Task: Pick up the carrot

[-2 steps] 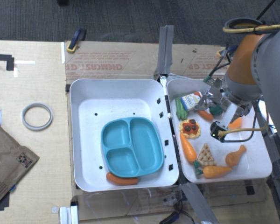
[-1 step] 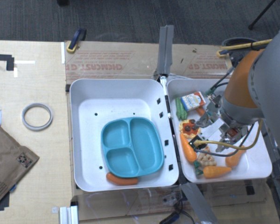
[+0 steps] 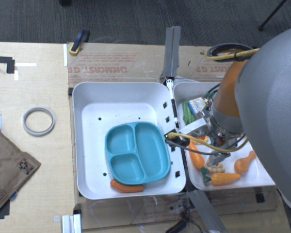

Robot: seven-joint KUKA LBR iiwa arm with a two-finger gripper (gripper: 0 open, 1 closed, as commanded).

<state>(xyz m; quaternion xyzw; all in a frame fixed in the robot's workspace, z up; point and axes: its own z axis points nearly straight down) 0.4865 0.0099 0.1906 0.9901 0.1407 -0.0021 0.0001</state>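
Note:
An orange carrot [image 3: 225, 178] lies near the front wall of the right bin [image 3: 262, 179], its thick end pointing left. A second orange, carrot-like piece [image 3: 196, 158] lies just to its upper left. My gripper [image 3: 215, 158] hangs low over the right bin between these two pieces, right above the carrot's left end. The grey arm with its orange band [image 3: 228, 98] covers most of that bin. I see nothing clearly held.
The left bin [image 3: 87, 130] holds a blue divided plate [image 3: 137, 152] and a reddish sausage [image 3: 127, 186] at its front. An orange drumstick-shaped item [image 3: 244, 163] and a green packet [image 3: 194, 107] lie in the right bin. A tape ring [image 3: 39, 121] sits on the bench at left.

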